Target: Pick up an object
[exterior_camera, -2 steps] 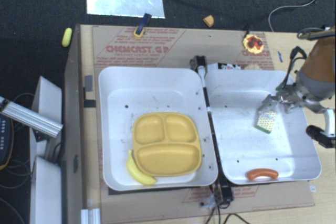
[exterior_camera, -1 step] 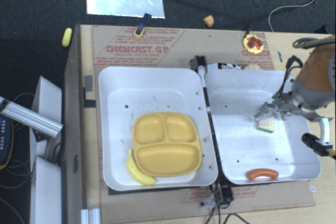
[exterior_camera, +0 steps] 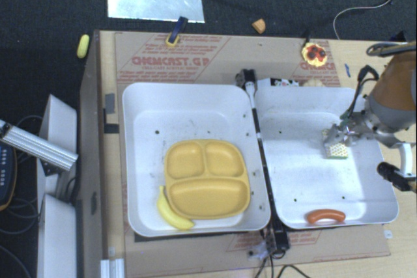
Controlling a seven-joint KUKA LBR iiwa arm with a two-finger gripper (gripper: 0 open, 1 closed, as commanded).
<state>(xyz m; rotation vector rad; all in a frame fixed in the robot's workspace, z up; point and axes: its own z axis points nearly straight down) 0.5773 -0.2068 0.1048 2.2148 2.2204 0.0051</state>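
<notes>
In the right bin [exterior_camera: 306, 195], a small pale yellow-green block [exterior_camera: 337, 151] lies near the right wall. My gripper [exterior_camera: 339, 134] hangs right over the block's upper edge, reaching in from the right under the grey and orange arm [exterior_camera: 396, 97]. Whether it touches the block is not visible. An orange sausage [exterior_camera: 325, 215] lies along the right bin's front rim. The left bin [exterior_camera: 146, 114] holds a yellow divided plate [exterior_camera: 207, 178]. A banana [exterior_camera: 171, 211] lies against the plate's front left corner.
A small toy pizza [exterior_camera: 315, 53] sits on the bench behind the right bin. A blue and yellow clamp [exterior_camera: 176, 30] stands at the bench's back edge. An orange bit [exterior_camera: 259, 25] and a yellow piece [exterior_camera: 83, 45] lie on the dark floor.
</notes>
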